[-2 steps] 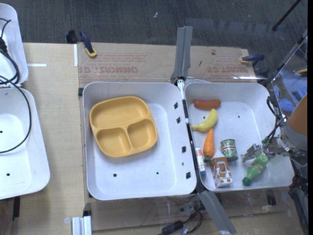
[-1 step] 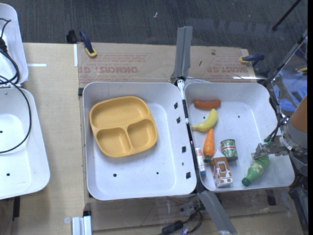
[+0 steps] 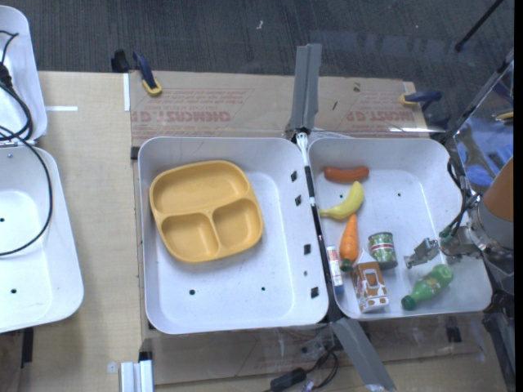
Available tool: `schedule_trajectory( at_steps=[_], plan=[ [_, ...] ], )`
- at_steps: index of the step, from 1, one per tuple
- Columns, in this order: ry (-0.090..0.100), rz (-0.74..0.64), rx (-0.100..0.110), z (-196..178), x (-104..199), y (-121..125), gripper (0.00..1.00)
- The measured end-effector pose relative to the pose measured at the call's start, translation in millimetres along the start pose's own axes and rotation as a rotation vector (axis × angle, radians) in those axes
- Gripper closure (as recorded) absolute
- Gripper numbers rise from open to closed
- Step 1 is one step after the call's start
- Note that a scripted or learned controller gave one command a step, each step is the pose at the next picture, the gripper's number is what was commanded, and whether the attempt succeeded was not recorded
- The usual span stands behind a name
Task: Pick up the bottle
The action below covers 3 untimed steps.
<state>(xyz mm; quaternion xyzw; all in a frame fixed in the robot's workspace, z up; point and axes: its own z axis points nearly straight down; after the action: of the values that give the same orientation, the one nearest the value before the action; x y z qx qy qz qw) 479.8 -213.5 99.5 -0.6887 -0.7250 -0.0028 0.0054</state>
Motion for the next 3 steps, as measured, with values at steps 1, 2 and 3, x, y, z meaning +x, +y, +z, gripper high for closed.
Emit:
schedule_trajectory(
  at_steps=[1, 2, 3],
  plan=[
    [0.000, -0.035, -0.001, 8.0, -0.8, -0.3, 0.00],
    [0.000, -0.123, 0.002, 8.9, -2.1, -1.8, 0.00],
    [-0.002, -0.155, 0.003, 9.1, -2.5, -2.0, 0.00]
  ],
)
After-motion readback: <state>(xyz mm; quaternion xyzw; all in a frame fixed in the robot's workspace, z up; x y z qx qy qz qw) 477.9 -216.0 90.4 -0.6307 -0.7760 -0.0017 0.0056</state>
